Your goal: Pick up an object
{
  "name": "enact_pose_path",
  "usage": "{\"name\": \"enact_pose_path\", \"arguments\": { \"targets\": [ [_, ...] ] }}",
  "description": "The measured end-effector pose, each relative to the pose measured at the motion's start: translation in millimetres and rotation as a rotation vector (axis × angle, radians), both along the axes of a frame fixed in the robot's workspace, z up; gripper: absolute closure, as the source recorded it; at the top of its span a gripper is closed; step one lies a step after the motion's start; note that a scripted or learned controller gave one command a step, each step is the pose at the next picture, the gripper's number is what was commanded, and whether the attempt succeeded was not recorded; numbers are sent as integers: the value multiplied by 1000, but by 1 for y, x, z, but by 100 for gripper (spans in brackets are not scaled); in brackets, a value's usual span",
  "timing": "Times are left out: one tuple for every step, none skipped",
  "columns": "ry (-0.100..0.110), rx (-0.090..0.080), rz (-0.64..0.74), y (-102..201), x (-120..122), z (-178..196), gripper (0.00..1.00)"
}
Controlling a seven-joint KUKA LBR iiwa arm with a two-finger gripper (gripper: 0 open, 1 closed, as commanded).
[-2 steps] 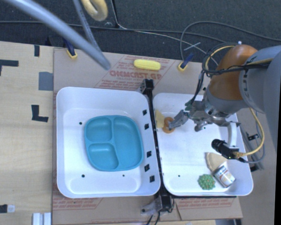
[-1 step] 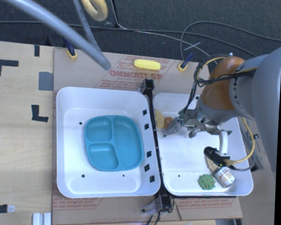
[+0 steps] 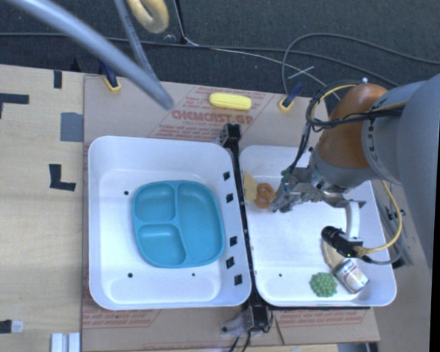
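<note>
In the camera view, the jaws (image 3: 283, 203) hang low in the right bin (image 3: 302, 286), just beside an orange object (image 3: 264, 194) near its left wall; their state I cannot tell. This looks like the approach; next, close on it and lift.

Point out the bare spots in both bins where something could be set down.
Left bin: a bare strip rings the blue divided plate, widest along the near edge. Right bin: the middle floor is bare, between the gripper and the green broccoli piece. Crowded: the far-left corner by the orange food piece, and the near-right corner with the can.
</note>
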State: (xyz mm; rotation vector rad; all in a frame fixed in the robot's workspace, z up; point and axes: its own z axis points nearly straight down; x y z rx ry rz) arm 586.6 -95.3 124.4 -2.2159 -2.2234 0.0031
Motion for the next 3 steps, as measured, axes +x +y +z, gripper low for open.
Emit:
{"name": "enact_pose_path", "arguments": {
  "targets": [
    [-4,0,-2,2,-5,43,100],
    [-6,0,-2,3,-4,92,100],
    [-2,1,2,58,4,102,100]
  ]
}}
